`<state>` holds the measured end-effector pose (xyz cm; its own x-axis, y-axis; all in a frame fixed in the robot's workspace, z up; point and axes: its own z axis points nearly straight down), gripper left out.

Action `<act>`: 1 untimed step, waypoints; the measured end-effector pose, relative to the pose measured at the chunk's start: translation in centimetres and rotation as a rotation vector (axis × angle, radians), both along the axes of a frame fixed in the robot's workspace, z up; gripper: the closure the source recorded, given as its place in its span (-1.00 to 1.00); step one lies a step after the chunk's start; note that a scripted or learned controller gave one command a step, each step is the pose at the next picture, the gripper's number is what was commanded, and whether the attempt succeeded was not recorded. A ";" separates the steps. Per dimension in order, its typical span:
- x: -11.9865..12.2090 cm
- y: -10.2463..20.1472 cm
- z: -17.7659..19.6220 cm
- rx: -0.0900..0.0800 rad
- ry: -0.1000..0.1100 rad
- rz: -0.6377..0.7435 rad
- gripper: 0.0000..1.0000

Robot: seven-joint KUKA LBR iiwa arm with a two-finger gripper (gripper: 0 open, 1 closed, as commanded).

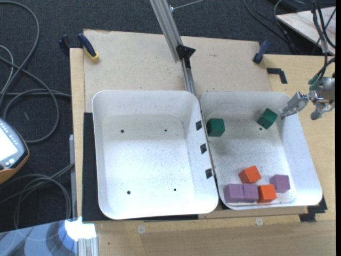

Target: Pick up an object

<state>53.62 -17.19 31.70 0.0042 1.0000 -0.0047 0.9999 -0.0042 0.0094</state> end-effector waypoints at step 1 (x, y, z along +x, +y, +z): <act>0.7 5.2 -6.7 0.009 0.016 0.010 -1.00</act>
